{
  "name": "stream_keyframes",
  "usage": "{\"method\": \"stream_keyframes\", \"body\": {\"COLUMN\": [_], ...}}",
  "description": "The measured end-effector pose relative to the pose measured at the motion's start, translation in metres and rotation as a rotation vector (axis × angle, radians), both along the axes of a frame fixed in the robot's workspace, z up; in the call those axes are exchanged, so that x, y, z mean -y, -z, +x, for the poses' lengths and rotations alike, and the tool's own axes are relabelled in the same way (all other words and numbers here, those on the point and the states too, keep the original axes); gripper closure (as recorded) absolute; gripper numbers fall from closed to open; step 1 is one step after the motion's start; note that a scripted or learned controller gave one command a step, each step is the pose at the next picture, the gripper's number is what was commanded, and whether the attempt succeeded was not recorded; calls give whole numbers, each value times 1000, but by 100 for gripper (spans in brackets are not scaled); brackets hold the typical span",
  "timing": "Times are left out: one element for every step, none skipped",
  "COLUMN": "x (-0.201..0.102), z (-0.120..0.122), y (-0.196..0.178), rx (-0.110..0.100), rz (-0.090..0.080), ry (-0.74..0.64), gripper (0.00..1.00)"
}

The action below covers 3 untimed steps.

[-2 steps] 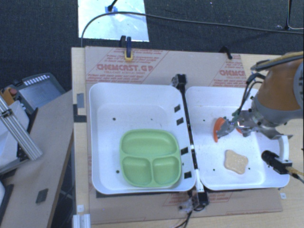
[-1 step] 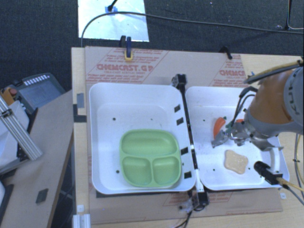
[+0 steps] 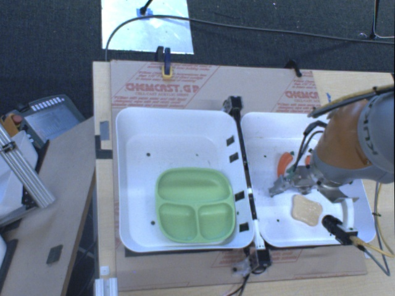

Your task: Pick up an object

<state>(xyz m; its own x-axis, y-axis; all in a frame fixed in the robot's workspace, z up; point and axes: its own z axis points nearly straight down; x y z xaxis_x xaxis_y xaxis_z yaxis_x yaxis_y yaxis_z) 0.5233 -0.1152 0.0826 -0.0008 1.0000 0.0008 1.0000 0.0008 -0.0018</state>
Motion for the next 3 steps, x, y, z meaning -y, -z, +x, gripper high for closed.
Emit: {"method": "stream_keyframes", "body": {"x": [0, 2, 2], "z": [1, -5, -3], "y": [-12, -73, -127], "rx": [4, 8, 10], "rz": [-1, -2, -2], "ry": [-1, -2, -3], "gripper": [100, 100, 100]}}
